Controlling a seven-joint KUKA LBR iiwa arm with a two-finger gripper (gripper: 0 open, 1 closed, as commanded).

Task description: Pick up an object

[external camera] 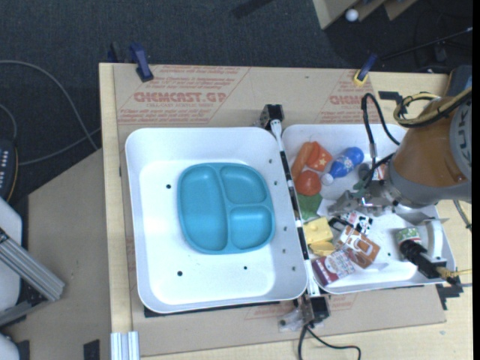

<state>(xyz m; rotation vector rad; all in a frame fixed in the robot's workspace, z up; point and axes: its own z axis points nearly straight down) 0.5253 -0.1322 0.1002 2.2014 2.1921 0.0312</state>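
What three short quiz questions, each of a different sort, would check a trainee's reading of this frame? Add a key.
1. True or false: the blue divided tray lies in the left bin.
2. Multiple choice: which bin is the arm's gripper over? A) left bin B) right bin C) neither, it is off the bench
3. Fill in: the small bottle near the right bin's far wall has a ____ body.

Key
1. True.
2. B.
3. Blue; it lies beside the orange object.
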